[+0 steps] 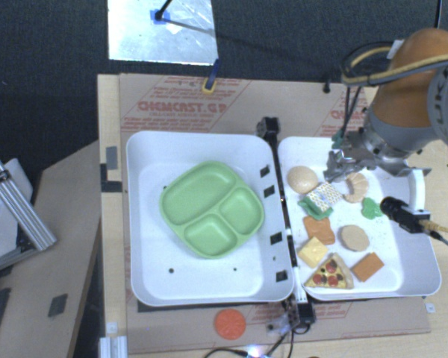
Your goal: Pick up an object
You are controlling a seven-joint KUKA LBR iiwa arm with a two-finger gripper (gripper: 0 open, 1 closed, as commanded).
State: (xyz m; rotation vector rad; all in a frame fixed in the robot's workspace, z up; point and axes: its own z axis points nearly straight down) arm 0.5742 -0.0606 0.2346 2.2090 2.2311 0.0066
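End effector (pixel 342 164) seen low in right bin (pixel 425 271) beside tan egg (pixel 302 178); grip state cannot be told.

Two shallow white bins sit side by side on a tabletop (pixel 75 200). The left bin (pixel 145 274) holds a green divided plate (pixel 211 209). The right bin (pixel 422 271) holds small toy foods, among them a pizza slice (pixel 330 272) nearest and a tan egg (pixel 302 178) at far left. The grey arm's hand (pixel 343 166) hovers over the far foods.
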